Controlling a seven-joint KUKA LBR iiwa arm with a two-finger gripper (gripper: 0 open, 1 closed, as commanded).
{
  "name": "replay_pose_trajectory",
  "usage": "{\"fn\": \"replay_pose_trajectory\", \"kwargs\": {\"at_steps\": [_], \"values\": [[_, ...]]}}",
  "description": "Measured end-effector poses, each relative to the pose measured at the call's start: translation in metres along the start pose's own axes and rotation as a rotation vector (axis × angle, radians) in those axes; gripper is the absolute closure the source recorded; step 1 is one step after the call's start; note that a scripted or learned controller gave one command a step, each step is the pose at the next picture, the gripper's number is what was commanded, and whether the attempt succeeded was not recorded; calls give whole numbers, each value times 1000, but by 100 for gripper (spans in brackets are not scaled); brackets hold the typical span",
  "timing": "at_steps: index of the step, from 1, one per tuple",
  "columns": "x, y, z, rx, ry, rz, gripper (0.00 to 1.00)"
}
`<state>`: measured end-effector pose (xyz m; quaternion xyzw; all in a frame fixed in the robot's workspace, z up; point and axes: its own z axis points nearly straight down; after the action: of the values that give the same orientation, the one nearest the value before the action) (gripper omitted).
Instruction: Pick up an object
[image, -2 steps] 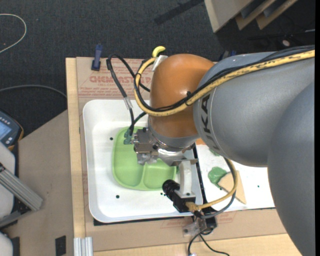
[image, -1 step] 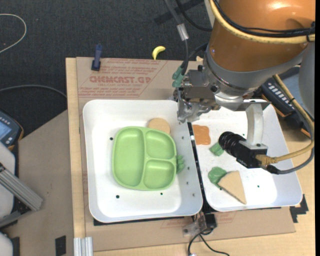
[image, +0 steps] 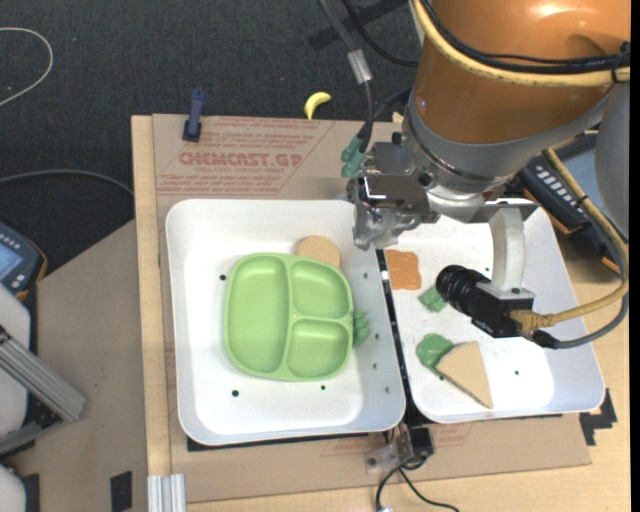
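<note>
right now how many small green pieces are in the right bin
2: one green piece beside the orange square, another touching the tan wedge near the front. The arm may hide more.

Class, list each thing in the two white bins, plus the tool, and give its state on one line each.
Green divided plastic plate: lying flat, left bin.
Round tan disc: partly under the plate's rim.
Orange square piece: flat, right bin.
Tan wedge: flat, right bin.
Tool: above the bins' shared edge, grip unclear.

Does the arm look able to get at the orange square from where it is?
Probably yes. The orange square lies flat and uncovered in the right bin, just below the tool, with only small green bits nearby.
</note>
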<state>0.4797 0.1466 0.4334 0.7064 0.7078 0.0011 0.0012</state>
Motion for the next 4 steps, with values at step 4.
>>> {"fn": "replay_pose_trajectory", "kwargs": {"at_steps": [4], "values": [[-21, 77, 144, -4, -1, 8, 100]]}}
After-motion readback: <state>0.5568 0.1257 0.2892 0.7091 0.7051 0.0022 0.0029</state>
